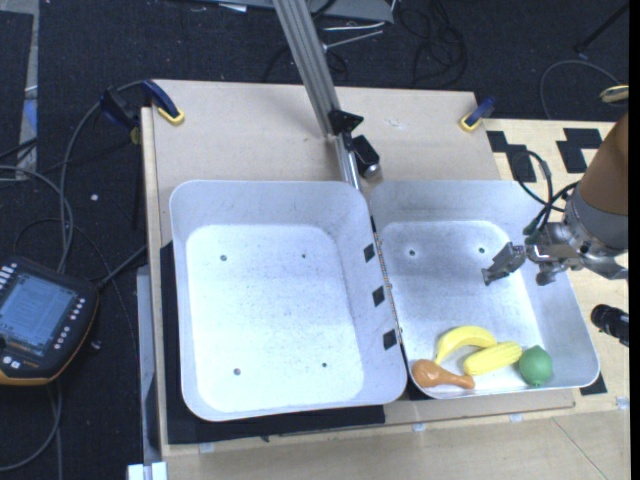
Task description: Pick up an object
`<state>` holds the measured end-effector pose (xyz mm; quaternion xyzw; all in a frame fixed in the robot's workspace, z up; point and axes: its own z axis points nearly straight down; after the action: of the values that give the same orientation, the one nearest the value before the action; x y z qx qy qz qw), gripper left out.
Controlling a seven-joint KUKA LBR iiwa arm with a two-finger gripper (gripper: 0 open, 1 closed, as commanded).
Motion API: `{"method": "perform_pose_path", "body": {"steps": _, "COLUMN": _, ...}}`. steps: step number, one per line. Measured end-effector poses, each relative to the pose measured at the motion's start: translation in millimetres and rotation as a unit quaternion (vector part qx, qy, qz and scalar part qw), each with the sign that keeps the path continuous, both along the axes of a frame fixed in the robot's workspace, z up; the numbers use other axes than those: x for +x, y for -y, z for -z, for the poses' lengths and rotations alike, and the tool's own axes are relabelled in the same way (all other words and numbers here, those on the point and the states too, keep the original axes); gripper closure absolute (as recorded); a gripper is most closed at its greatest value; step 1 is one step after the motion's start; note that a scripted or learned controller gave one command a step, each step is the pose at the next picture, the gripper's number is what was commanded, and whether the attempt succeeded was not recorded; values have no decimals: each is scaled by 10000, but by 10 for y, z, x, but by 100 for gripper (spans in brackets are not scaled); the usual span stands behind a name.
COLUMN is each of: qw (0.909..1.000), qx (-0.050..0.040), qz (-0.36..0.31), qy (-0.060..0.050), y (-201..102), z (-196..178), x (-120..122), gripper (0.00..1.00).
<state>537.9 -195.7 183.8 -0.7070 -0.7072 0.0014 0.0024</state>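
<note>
Four toy food pieces clustered in the near corner of the right bin (pixel 470 203), close against its front wall. Curved yellow banana (pixel 461 341), arching up, glossy plastic look. Just right of and below it, a stubbier yellow piece (pixel 494 358), lying at a slant, touching or overlapping the banana's lower end; exact kind hard to tell, maybe corn or a second banana. Green round piece (pixel 536 366) at the far right of the cluster, lime-like, smooth, just beside the stubby yellow piece's right end. Orange-brown piece (pixel 441 374) at the left of the cluster, bulbous at one end, tapering to a narrow stem pointing right, lying flat under the banana's lower tip.

Gripper (pixel 503 264) over the right bin's right-hand half, further from the camera than the cluster and well apart from it. Grey arm (pixel 598 230) coming in from the right edge, orange band just visible above the wrist. One dark finger (pixel 500 265) visible, angled down-left toward the bin floor; second finger not separable at this resolution, so cannot tell whether open or closed. Nothing visible between the fingers.

Left bin (pixel 200 208) white, speckled floor. Bins touching along the shared middle edge, black clips there. Both on a light wooden bench (pixel 250 133). Slanted aluminium post (pixel 310 58) rising from behind the bins. Teach pendant (pixel 35 318) on the floor at the left.
</note>
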Motion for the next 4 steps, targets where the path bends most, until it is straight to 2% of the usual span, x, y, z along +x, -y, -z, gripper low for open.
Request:
{"method": "perform_pose_path", "body": {"steps": 1, "qw": 10000, "qx": -1, "qz": -2, "qy": 6, "y": -77, "z": 455, "x": 7, "gripper": 0}}
{"method": "perform_pose_path", "body": {"steps": 2, "qw": 10000, "qx": -8, "qz": 1, "qy": 29, "y": -71, "z": 331, "x": 18, "gripper": 100}}
{"method": "perform_pose_path", "body": {"steps": 4, "qw": 10000, "qx": -12, "qz": -1, "qy": 42, "y": -67, "z": -445, "x": -19, "gripper": 100}}
